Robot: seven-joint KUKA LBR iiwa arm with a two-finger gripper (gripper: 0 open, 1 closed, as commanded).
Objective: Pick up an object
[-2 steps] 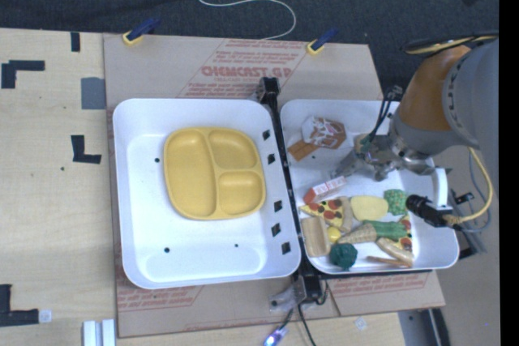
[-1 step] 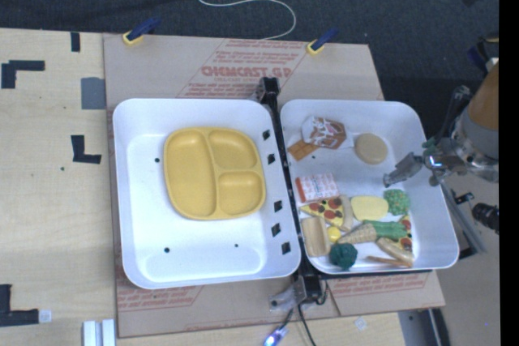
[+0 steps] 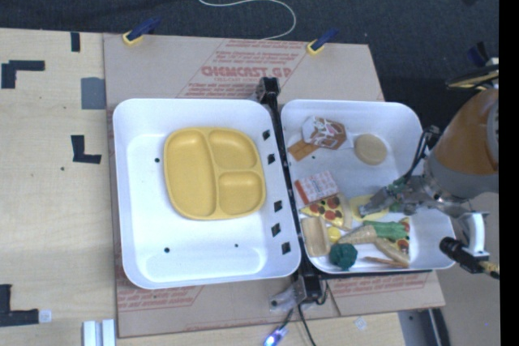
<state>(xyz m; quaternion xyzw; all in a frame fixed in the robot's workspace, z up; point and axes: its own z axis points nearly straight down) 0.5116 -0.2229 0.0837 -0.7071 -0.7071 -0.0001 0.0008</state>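
tool [image 3: 381, 204] low in right bin [image 3: 401, 116] over toy food pile [image 3: 361, 231] (yellow tray [image 3: 214, 172] in left bin), finger state can't tell

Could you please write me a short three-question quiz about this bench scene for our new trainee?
1. True or false: the yellow divided plate lies in the left bin.
2. Which bin is the claw over? A) the left bin B) the right bin C) neither
3. Fill in: the tan round disc lies near the right bin's ____ edge (far or near).

Key
1. True; it sits alone, in the middle of that bin.
2. B; the claw hangs over the toy clutter, close above the green round object.
3. Far.
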